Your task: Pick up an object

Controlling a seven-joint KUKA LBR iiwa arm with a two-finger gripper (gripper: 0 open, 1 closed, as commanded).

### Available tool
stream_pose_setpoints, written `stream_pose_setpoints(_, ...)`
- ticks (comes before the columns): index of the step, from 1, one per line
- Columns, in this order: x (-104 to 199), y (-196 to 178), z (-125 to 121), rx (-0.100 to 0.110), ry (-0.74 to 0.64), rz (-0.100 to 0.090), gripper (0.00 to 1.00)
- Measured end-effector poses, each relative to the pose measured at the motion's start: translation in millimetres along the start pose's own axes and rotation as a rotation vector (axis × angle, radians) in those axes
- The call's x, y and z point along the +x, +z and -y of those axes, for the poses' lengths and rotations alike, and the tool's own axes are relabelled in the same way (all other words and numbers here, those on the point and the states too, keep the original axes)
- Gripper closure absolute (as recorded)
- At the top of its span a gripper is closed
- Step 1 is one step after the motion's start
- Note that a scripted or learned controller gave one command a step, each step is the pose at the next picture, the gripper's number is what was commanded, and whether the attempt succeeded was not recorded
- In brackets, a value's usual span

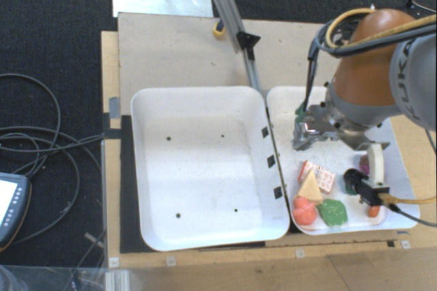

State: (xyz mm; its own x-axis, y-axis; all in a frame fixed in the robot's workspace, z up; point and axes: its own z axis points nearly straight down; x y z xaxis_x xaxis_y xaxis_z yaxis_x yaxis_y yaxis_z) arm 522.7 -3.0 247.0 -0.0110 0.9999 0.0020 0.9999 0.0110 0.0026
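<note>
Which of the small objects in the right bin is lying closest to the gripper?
The red-and-white checked piece, just below the gripper. The yellow wedge, red piece and green piece lie farther toward the bin's near edge.

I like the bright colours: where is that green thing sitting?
The green object lies in the right bin, near its front edge, just right of the red-orange object and below the yellow wedge.

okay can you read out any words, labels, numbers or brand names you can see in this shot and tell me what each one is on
"UK": partial dark letters on the grey arm at the right edge; the rest of the word is cut off.
Small pink-and-white packet in the right bin: printed pattern, too small to read.
Handheld screen at the left edge: lit, but nothing legible.
No other text is readable.
</note>
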Motion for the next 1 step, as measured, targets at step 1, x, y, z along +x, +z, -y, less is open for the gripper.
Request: stream_pose_setpoints(1, 64.5, 3.4, -5.9, 0.001, -0.001, -0.001, 1.00)
